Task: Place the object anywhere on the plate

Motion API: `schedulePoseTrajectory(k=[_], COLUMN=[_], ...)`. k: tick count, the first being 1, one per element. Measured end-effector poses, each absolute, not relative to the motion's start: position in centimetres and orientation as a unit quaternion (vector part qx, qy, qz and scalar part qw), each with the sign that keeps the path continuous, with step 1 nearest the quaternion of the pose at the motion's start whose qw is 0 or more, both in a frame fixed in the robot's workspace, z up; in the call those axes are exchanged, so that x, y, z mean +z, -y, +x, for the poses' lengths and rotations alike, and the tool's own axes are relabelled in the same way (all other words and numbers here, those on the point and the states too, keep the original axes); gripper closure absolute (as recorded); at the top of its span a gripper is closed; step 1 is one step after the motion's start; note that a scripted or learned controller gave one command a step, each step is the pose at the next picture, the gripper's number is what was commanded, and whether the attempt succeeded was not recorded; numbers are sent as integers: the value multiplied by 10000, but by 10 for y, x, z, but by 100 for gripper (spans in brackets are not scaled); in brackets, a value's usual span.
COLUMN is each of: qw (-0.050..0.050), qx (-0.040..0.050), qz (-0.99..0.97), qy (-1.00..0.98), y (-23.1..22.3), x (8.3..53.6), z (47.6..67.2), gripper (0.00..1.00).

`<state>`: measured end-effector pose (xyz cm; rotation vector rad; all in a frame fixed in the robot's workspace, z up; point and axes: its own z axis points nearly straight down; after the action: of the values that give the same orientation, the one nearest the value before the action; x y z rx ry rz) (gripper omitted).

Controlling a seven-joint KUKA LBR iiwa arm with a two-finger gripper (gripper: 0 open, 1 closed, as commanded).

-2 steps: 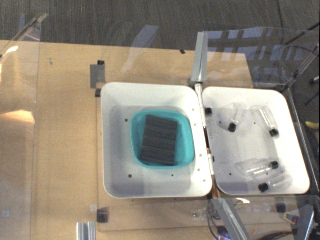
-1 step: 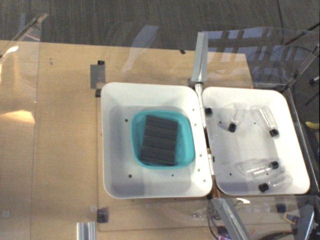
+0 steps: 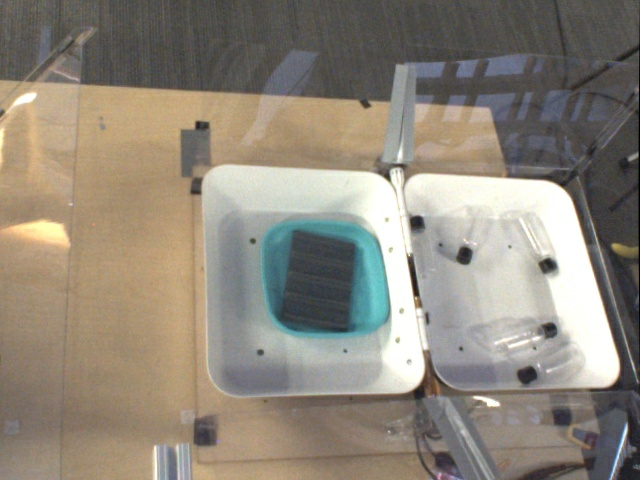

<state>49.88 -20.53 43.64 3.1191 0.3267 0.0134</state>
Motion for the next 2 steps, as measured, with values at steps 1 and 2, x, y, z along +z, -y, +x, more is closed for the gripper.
schedulePoseTrajectory(k=[1, 2], qw=[28, 28], qx=[44, 46], qz=[9945, 9947], qy=[-1045, -1023], y=[205, 206], x=[436, 436], z=[510, 489], gripper=[0, 0])
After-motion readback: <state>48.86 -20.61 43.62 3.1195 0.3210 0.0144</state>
